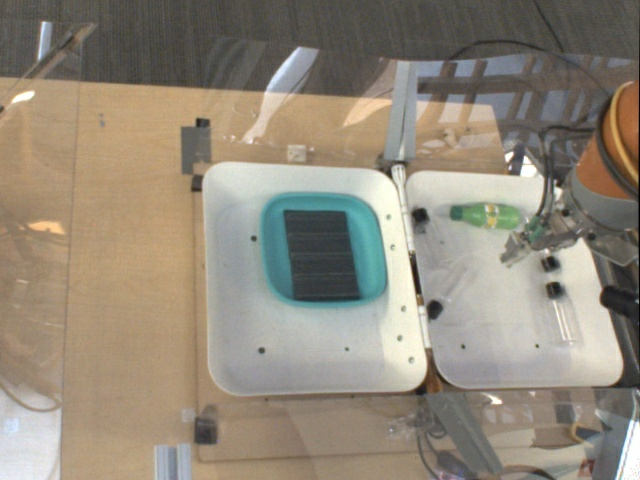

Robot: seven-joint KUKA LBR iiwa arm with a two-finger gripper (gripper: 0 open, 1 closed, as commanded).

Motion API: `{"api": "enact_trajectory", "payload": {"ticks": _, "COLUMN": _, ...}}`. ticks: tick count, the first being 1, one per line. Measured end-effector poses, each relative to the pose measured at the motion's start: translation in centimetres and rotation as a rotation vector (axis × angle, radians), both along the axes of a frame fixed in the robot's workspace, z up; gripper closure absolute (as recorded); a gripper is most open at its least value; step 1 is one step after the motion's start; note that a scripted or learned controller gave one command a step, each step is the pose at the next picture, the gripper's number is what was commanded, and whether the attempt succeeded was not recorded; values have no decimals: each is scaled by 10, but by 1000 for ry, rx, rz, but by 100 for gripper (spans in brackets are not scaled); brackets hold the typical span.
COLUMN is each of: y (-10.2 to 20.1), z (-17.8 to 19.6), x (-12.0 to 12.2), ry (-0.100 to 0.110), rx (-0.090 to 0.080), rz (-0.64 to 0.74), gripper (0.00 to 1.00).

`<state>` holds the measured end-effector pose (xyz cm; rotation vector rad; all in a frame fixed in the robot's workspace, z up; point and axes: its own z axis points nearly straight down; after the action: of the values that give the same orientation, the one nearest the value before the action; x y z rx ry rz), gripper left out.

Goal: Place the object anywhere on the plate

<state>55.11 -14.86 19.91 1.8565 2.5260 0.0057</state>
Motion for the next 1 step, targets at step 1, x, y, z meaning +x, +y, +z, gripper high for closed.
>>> {"api": "enact_trajectory", "payload": {"ticks": 1, "y": 54, "z": 19, "x": -36, "ry": 0, "rx": -1, "rz": 201, "gripper": 100}}
